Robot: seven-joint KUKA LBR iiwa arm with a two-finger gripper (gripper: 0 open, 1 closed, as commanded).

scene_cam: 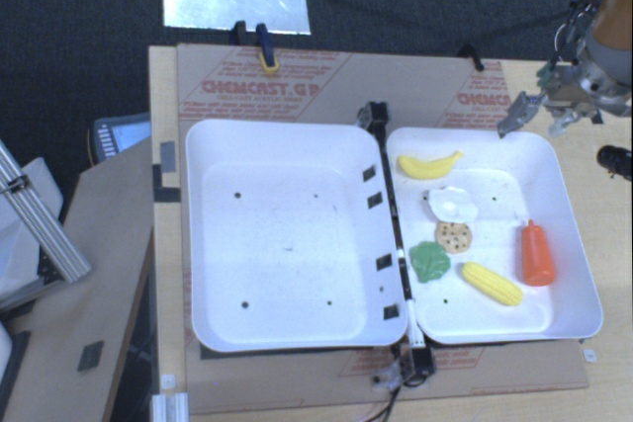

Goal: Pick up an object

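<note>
The right bin (pixel 569 203) holds a yellow banana (pixel 428 165) at its far left, a white fried egg (pixel 452 205) below it, a brown cookie (pixel 454 235), a green broccoli piece (pixel 429 261), a yellow corn cob (pixel 492 283) and an orange bottle (pixel 536 253) on the right. My gripper (pixel 540 115) hangs above the far right corner of this bin, open, with nothing between its fingers. It is well apart from every object.
The left bin (pixel 198 212) lies beside the right one, with a black hinge strip (pixel 388 222) between them. Both rest on a cardboard sheet (pixel 297 84). A yellow clamp (pixel 267 54) sits at the far edge.
</note>
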